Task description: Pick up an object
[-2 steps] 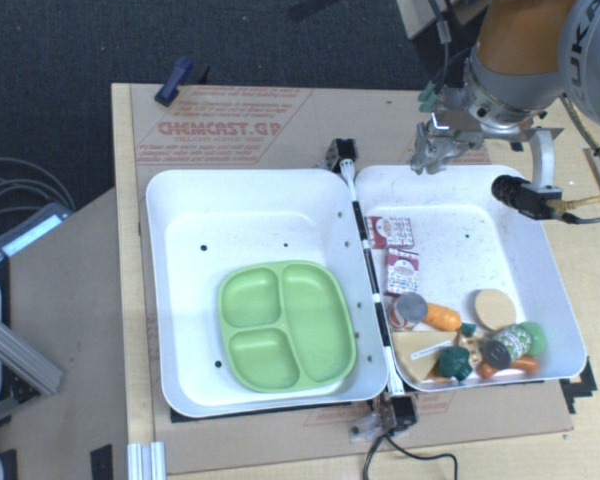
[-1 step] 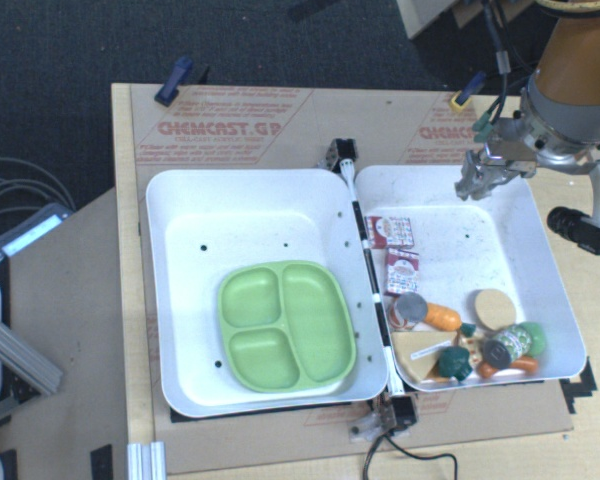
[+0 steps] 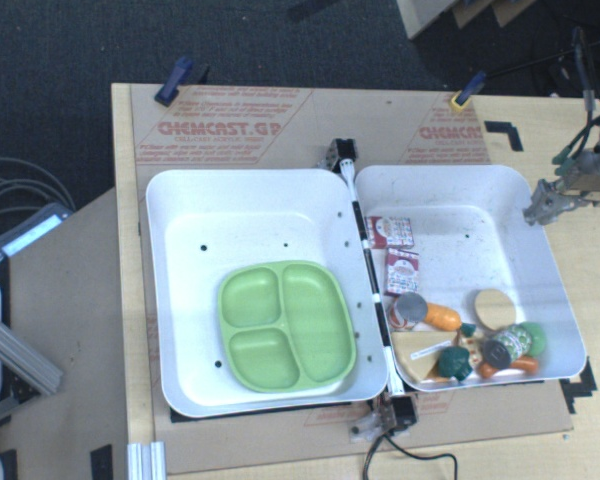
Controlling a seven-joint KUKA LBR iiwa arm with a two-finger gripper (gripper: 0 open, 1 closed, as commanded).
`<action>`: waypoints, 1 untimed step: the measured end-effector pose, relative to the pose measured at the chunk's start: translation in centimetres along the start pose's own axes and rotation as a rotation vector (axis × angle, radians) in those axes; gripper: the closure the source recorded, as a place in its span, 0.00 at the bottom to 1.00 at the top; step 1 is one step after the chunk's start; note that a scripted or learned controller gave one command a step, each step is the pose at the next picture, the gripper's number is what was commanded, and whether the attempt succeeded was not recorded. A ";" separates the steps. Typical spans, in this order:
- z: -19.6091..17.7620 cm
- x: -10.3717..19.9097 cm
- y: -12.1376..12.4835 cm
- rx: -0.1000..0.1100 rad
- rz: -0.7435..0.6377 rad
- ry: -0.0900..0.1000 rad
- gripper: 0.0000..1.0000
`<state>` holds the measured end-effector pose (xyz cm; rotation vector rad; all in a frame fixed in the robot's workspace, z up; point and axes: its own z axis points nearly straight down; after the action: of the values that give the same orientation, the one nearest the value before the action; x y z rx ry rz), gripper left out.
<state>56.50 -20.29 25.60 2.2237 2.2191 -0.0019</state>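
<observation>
At three o'clock, the gripper point(image 3: 542, 206) hovers over the right bin's point(image 3: 555, 268) rim; its grasp state unclear; tabletop point(image 3: 130, 218) beneath.

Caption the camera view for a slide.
Green divided plate in left bin; tool over right bin's edge.

Hand point(image 3: 542, 206) at right edge, pointing left, arm cut off.

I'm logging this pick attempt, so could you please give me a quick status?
End effector at right bin's far right rim, holding nothing visible. Small mixed objects clustered in near corner. Green three-compartment plastic tray in left bin.
</observation>
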 end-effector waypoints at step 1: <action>1.4 11.7 -0.1 0.000 -0.004 0.002 1.00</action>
<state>56.43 -8.63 24.21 2.2210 2.2244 0.0002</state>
